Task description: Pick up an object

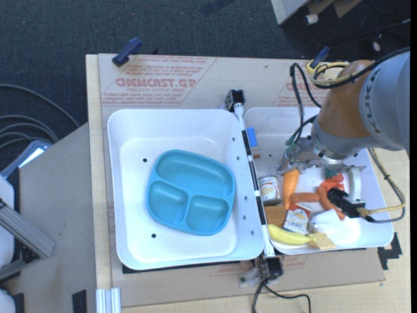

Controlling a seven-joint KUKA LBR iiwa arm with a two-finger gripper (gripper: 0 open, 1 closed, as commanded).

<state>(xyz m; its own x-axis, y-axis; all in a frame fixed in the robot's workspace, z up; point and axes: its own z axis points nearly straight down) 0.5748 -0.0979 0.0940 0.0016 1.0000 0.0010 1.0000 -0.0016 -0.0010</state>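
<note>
From here I cannot tell how the gripper (291,163) is set; it sits low in the right white plastic bin (273,119), just above the orange plastic carrot (290,186). The small labelled can (268,189) and yellow banana (287,236) crowd close, so I judge a descent could nudge neighbours or pinch two things.

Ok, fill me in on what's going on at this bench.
A grey arm with an orange band reaches over the right bin, its wrist low above a heap of toy food: a carrot, a banana, a small can. The gripper sits just above the carrot; no object is visibly between its fingers. The left bin holds a blue divided plate.
</note>
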